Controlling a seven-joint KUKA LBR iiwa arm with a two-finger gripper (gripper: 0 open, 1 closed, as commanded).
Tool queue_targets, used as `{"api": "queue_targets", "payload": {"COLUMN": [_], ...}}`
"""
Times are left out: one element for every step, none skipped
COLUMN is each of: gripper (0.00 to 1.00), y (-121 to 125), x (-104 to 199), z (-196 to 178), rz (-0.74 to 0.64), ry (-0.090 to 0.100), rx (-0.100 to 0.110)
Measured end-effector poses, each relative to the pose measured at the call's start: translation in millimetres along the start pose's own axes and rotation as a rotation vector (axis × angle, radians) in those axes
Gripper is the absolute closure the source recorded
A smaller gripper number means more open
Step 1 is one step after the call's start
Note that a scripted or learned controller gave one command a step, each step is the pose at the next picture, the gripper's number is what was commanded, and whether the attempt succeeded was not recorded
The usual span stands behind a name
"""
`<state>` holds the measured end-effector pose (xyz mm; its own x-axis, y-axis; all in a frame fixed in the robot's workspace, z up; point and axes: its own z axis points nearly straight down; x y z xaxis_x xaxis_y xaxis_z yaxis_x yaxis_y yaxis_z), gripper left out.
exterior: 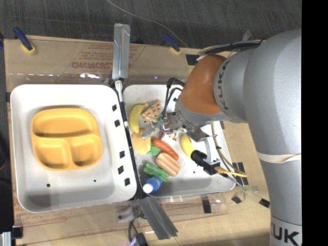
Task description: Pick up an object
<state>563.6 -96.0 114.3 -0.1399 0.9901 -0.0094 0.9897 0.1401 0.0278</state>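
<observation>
The grey arm comes in from the right, its orange band bulking over the right bin, and the gripper reaches down among a heap of toy food there. Whether it is released, clenched or grasping anything cannot be told; the wrist hides the tips.

Just left of the gripper lies a yellow banana, with a tan waffle-like piece beside it, nearer the gripper's upper left. Below the gripper, close to it, sit an orange carrot and a hot dog in a bun. A yellow lemon-like piece rests to the lower left, a second small yellow piece to the lower right. Further below are a green vegetable and a blue-and-white bottle near the bin's front wall.

Well to the gripper's left, the left bin holds one yellow divided tray with three compartments, lying flat.
</observation>
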Motion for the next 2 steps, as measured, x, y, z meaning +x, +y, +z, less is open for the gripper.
{"api": "queue_targets", "payload": {"gripper": [0.0,0.0], "y": [28,37], "x": [-24,-6], "z": [6,6], "rz": [0.176,0.015], "ry": [0.005,0.003], "rx": [0.0,-0.006]}}
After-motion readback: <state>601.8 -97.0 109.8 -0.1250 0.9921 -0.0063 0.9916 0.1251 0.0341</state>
